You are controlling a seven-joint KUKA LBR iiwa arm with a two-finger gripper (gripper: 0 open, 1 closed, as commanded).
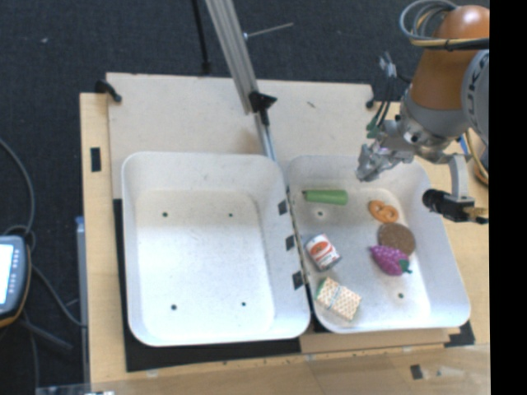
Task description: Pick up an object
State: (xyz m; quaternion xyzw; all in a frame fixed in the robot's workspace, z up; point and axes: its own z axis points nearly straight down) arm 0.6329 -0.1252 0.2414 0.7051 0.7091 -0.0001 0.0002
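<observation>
A: Task things first. Where are they?

B: All in the right bin point(436, 282). Green cucumber-like piece point(325, 196) lies flat near the back, left of centre. Orange pretzel-like ring point(383, 211) to its right. Just in front of that, a brown round disc point(397, 238), and touching its front edge a purple grape bunch point(389, 259). Small red-and-white can point(323, 252) on its side near the left wall. Patterned carton point(338, 299) at the front left corner, lying tilted.

A: Gripper?

B: Gripper point(368, 169) hangs over the back edge of the right bin, above and right of the green piece, apart from it. Nothing between the fingers that I can see. Open or closed, cannot tell, too small and blurred.

A: Arm?

B: Grey arm with orange band point(445, 64) comes in from the upper right, cables looped at its top.

A: Rest?

B: Left bin point(144, 220) sits beside the right one, walls touching in the middle. Both on a pale board point(181, 113). Metal rail point(235, 48) runs slanted from the top down to the gap between bins. Handheld screen device point(10, 274) at the far left edge, on dark floor.
</observation>
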